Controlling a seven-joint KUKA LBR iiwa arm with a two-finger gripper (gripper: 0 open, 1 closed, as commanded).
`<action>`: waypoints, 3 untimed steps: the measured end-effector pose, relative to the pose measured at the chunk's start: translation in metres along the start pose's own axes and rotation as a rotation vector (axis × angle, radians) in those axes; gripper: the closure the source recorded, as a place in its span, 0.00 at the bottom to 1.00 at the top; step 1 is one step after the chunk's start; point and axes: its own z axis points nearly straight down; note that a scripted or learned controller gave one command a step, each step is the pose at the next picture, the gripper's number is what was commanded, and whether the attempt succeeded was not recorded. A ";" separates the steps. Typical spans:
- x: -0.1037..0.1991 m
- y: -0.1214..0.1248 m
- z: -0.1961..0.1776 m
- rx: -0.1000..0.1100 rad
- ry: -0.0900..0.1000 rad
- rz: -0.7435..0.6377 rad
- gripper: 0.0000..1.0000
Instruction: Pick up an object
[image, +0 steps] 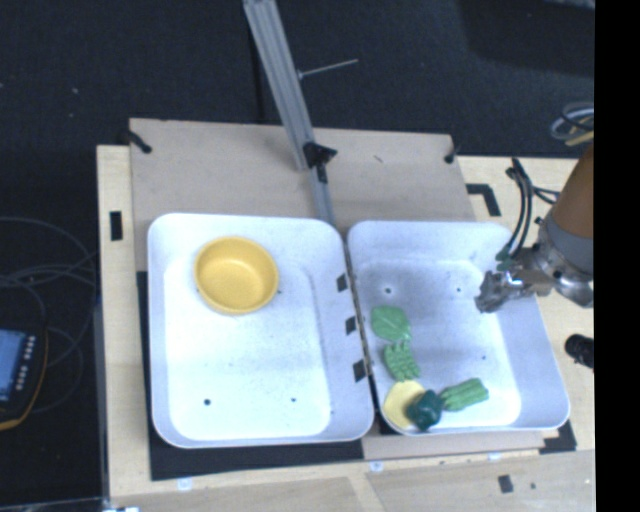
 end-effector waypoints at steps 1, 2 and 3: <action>0.000 0.001 -0.053 0.001 0.000 0.000 1.00; 0.042 0.007 -0.051 0.005 0.001 -0.003 1.00; 0.094 0.015 -0.034 0.007 0.002 -0.003 1.00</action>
